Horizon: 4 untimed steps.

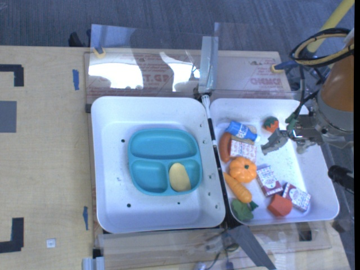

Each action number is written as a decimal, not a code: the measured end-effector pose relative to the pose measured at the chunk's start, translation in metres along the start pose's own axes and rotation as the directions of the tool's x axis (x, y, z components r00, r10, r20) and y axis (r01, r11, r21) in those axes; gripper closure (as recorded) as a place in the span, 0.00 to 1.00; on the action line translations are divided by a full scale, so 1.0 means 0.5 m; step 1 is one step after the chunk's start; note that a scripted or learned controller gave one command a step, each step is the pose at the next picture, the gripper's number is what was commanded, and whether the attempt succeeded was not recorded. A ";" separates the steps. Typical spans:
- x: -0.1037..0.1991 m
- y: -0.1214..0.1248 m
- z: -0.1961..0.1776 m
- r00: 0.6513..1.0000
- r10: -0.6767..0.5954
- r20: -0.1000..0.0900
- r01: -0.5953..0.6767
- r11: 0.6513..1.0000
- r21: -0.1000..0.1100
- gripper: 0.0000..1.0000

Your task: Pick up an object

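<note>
Here, arm: reaches in from the right, claw (pixel 277 142) low, fingers apart, holding nothing.
Surface: right bin (pixel 322 167) under it; wooden bench (pixel 45 167) far left.

The arm (pixel 337 94) comes in from the right side. Its gripper (pixel 275 142) points to the left. The fingers (pixel 269 146) are spread apart and hold nothing.

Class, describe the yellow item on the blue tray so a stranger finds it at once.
Start at the left white bin, which holds a blue divided tray. In the tray's lower right compartment lies a yellow egg-shaped item. It is the sole thing on the tray; the other toys lie in the right bin.
</note>
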<state>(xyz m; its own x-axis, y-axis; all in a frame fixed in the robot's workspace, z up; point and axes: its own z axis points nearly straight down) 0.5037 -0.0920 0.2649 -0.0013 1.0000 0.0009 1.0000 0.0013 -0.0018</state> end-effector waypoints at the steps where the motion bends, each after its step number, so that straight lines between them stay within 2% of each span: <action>1: -0.042 0.020 -0.094 0.909 -0.416 0.006 0.416 0.909 -0.007 0.00; 2: 0.073 0.117 0.063 0.808 -0.589 -0.002 0.589 0.808 0.001 0.00; 3: 0.074 0.069 0.164 0.761 -0.649 -0.001 0.649 0.761 0.001 0.00; 4: -0.013 0.114 0.196 0.701 -0.713 0.005 0.713 0.701 -0.002 0.00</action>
<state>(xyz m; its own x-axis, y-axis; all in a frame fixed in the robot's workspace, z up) 0.5604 -0.0983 0.1670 -0.7142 0.6999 -0.0030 0.6999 0.7142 0.0016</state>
